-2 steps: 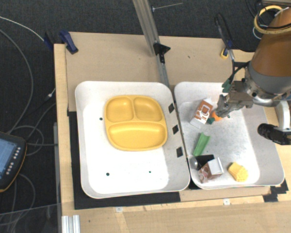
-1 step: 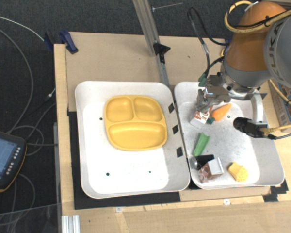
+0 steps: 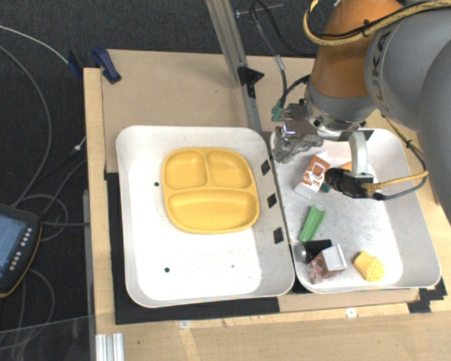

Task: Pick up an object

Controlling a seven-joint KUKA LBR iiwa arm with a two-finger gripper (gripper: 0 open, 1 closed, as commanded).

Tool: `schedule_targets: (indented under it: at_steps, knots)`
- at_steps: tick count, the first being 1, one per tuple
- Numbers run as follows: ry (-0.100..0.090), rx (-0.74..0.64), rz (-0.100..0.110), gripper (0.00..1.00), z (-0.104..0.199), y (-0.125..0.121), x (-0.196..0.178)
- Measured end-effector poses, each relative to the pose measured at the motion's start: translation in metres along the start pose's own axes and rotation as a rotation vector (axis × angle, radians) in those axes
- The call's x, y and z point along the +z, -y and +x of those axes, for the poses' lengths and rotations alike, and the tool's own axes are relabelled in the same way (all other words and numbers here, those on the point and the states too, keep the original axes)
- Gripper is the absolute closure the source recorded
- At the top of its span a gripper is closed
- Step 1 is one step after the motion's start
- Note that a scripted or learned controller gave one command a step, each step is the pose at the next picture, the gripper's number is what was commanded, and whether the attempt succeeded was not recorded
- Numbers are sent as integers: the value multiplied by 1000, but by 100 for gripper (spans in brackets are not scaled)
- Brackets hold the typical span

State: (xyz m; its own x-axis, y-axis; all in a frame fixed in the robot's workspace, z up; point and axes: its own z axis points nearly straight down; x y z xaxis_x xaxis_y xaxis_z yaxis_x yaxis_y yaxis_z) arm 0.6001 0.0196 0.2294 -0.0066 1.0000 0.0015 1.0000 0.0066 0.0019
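My gripper point(image 3: 288, 143) hangs low over the far left corner of the right bin point(image 3: 406, 224), under the orange wrist band. Just right of it and nearer the camera, a small white and orange carton point(image 3: 313, 174) lies on the bin floor, close to the gripper but not visibly held. Further forward lie a green stick-shaped object point(image 3: 312, 222), a black item point(image 3: 316, 248), a brown and white box point(image 3: 331, 262) and a yellow lumpy object point(image 3: 368, 265).
The left bin point(image 3: 135, 224) holds a yellow divided plate point(image 3: 209, 189). A metal post point(image 3: 233, 43) rises behind the bins' shared wall. A black and orange part with a yellow cable point(image 3: 357, 183) hangs from the arm over the right bin.
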Motion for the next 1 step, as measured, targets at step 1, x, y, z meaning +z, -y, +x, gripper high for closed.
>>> schedule_targets:
  at_steps: [1]
  knots:
    - [-1, 0, -1, 100, 53, -31, 5]
